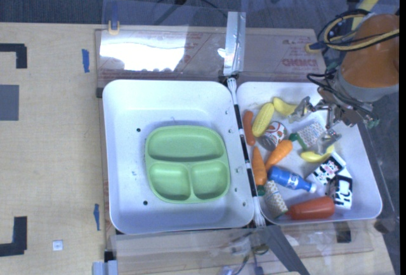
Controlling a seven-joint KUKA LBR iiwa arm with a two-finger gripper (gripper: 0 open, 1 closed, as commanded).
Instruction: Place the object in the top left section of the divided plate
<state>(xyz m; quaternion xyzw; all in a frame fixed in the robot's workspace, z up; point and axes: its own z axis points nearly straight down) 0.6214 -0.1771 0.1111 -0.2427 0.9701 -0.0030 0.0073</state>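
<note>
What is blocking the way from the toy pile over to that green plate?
Only the two bins' touching walls lie between the toys and the green divided plate. The gripper hangs over the right bin.

Green plate (187,162); perhaps black-and-white patterned toy (335,181)

The arm (371,58) is cut off at the right edge; it hides the right bin's (374,204) far corner.

Green divided plate (187,162) lies in left bin (120,140).
</note>
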